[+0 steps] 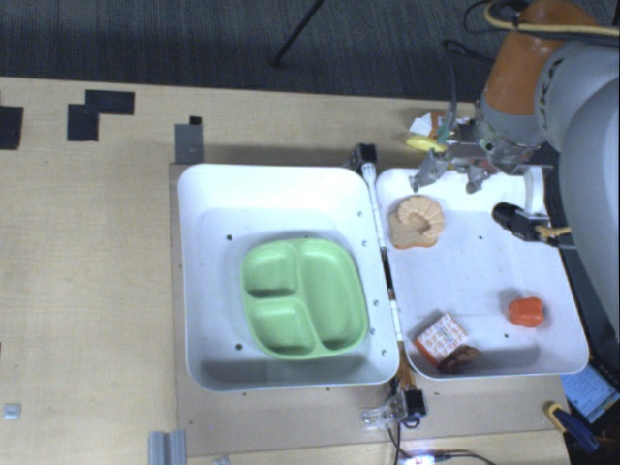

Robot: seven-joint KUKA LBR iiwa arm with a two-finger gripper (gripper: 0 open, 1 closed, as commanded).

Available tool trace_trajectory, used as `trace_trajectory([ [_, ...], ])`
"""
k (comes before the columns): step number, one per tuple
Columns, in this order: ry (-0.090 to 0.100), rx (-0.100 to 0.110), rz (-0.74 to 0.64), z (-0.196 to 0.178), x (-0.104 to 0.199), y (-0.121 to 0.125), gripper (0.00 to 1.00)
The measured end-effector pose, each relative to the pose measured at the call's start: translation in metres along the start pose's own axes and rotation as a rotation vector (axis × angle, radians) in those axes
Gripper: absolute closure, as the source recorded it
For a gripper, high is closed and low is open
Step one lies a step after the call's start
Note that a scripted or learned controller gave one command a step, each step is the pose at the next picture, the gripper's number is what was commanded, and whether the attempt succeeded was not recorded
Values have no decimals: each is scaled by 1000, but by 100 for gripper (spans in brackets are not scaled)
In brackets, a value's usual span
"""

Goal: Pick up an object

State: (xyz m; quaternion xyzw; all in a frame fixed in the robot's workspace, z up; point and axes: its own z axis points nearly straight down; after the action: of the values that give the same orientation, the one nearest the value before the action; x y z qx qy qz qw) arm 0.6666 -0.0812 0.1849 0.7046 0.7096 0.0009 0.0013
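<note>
Bench point(87, 260): pale surface with black tape marks at the far left.

Left bin point(208, 260): holds one green plate point(302, 296) with three compartments, lying flat near the middle. Nothing lies in the compartments.

Right bin point(475, 260): touches the left bin along a shared edge. Contents, left to right:
- Bun point(417, 221) – tan and round, in the far left corner, close to the shared edge.
- Box point(441, 336) – small, with a red-and-white pattern, tilted against the near wall.
- Brown piece point(463, 358) – touching the box on its right; its kind cannot be told.
- Orange piece point(526, 311) – alone near the right wall, well apart from the rest.

Gripper point(446, 180): at the far rim of the right bin, just beyond the bun. The fingers point(422, 176) are spread, with nothing between them. The bun is the nearest item – near the left finger, not between the two. No item lies between the gripper and the bun.
</note>
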Motion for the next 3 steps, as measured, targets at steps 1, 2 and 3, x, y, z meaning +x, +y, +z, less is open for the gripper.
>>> trace_trajectory([
  [1, -1, -5, 2, 95, -27, -38, 0],
  [2, 0, -11, -4, 83, -25, -35, 100],
  [3, 1, -3, 0, -2, 29, 4, 100],
])
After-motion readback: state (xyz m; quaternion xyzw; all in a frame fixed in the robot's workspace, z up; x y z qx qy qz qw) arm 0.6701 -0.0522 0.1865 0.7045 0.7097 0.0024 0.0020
